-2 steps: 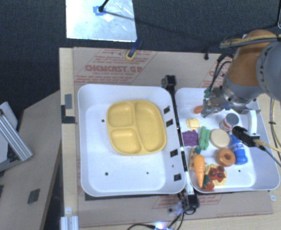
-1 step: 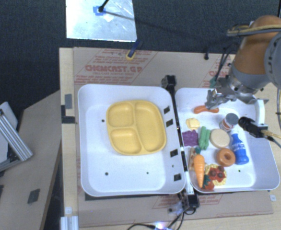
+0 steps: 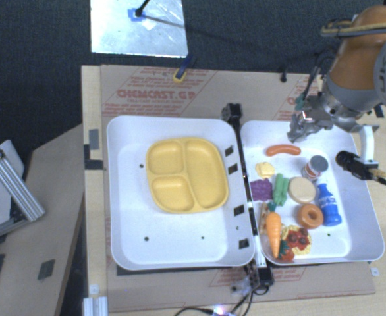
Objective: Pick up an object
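Note:
My gripper (image 3: 297,135) hangs over the back of the right bin (image 3: 364,242), just above and right of an orange-red sausage (image 3: 282,151). Nothing shows between its fingers. Below it lie a small can (image 3: 315,166), a yellow piece (image 3: 265,170), a purple grape bunch (image 3: 261,189), a green vegetable (image 3: 280,191), a tan round bun (image 3: 302,190), a blue bottle (image 3: 328,205), a brown doughnut (image 3: 309,215), a carrot (image 3: 273,228) and a pizza slice (image 3: 297,239).
The left bin (image 3: 127,242) holds a yellow divided plate (image 3: 184,174). A black divider (image 3: 242,176) runs between the bins. The toys crowd the right bin's left and middle; its far right floor is bare white.

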`<state>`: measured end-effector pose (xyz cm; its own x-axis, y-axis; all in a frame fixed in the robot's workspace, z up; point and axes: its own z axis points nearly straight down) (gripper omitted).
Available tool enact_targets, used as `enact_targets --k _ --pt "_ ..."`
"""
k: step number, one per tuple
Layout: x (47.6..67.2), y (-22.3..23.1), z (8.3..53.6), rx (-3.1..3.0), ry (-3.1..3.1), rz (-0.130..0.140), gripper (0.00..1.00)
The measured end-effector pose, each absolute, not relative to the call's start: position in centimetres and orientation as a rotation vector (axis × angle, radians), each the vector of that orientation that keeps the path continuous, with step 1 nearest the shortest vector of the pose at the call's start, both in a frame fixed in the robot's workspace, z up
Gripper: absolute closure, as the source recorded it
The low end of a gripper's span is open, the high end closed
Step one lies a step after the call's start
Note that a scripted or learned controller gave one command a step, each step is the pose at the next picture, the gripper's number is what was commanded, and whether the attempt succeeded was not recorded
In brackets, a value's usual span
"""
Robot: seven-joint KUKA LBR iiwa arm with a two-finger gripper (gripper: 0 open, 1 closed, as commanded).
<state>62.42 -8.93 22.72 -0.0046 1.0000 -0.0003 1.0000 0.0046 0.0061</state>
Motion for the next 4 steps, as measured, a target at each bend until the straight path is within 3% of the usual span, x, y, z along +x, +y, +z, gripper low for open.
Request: enact_targets --k 3,4 --pt "59.1 7.2 23.0 2.211 2.234 0.004 1.0" --pt "60.1 7.9 22.7 2.214 2.228 0.003 1.0"
